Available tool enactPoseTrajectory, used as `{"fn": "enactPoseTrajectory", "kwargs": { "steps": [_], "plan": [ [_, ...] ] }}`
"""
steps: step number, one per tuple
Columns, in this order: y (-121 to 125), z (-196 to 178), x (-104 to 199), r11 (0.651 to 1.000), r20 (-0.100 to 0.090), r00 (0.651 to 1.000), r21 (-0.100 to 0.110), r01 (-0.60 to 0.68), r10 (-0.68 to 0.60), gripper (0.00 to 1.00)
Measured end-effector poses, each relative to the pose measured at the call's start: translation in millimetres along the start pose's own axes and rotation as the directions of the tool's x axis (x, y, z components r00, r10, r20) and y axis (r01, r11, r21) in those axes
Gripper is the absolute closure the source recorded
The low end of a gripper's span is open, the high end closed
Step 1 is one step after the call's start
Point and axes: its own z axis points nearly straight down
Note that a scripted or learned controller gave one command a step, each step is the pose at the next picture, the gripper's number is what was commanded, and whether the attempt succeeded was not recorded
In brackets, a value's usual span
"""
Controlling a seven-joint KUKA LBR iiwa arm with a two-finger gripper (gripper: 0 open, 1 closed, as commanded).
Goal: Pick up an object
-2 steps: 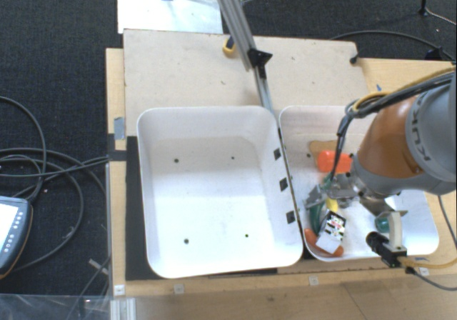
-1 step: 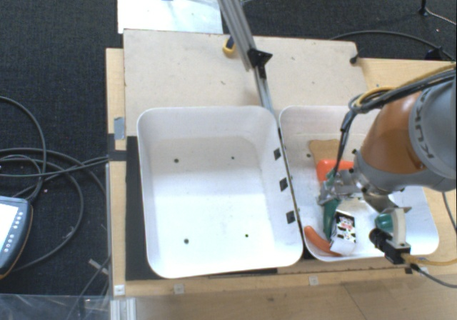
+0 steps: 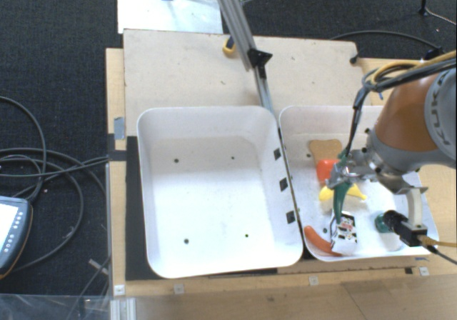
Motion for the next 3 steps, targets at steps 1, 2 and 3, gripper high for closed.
{"fn": "enactPoseTrajectory", "kwargs": {
  "steps": [1,2,3],
  "plan": [
    [7,-46,6,1.000,0.000,1.000,0.000,0.001,-0.001,1.00],
    [9,-94,5,1.000,0.000,1.000,0.000,0.001,-0.001,1.00],
    [23,-81,54,1.000,-0.003,1.000,0.005,0.005,-0.005,1.00]
  ]
}}
